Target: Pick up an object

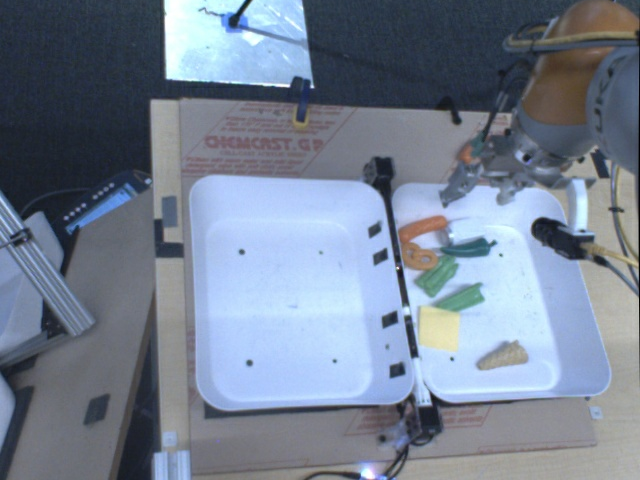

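The right bin (585,353) holds several small objects: an orange carrot-like piece (423,227), an orange ring (420,259), a dark teal piece (468,249), two green pieces (437,276) (461,297), a yellow square (439,328) and a tan cone (502,356). My gripper (482,190) hangs over the far edge of that bin, just up and right of the carrot piece. Its two fingers are spread open with nothing between them. The grey and orange arm (570,78) comes in from the upper right.
The left bin (290,298) lies beside the right one, with black clips (380,173) along the shared edge. A black connector (558,236) juts over the right bin's far right side. A shiny sheet (238,28) and a clamp (300,103) lie behind the bins.
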Available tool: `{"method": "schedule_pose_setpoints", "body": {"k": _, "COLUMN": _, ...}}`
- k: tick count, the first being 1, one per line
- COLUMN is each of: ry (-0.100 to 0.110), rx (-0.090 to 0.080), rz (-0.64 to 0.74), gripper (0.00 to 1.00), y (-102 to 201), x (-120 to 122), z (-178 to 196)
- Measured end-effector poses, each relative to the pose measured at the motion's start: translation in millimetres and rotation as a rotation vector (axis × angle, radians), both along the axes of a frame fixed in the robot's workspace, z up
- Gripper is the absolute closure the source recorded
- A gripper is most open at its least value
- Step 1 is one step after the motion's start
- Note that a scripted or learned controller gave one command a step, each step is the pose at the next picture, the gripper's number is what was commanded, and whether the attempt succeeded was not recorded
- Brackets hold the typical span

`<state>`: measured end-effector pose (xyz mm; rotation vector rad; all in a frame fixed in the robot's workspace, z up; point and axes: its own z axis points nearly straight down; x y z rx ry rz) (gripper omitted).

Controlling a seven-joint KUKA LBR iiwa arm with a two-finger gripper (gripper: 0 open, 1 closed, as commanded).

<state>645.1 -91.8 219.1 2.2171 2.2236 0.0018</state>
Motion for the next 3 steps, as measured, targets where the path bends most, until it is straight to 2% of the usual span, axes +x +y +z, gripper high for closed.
{"method": "schedule_pose_setpoints", "body": {"k": 1, "ry": -0.003, "rx": 0.001, "rz": 0.002, "gripper": 1.0, "y": 0.4, "x": 0.9, "z": 11.5}}
{"method": "schedule_pose_setpoints", "body": {"k": 2, "ry": -0.019, "rx": 0.0, "rz": 0.005, "gripper": 1.0, "y": 29.5, "x": -22.0, "z": 168.2}}
{"method": "schedule_pose_setpoints", "body": {"k": 3, "ry": -0.004, "rx": -0.003, "rz": -0.005, "gripper": 1.0, "y": -26.2, "x": 24.6, "z": 173.0}}
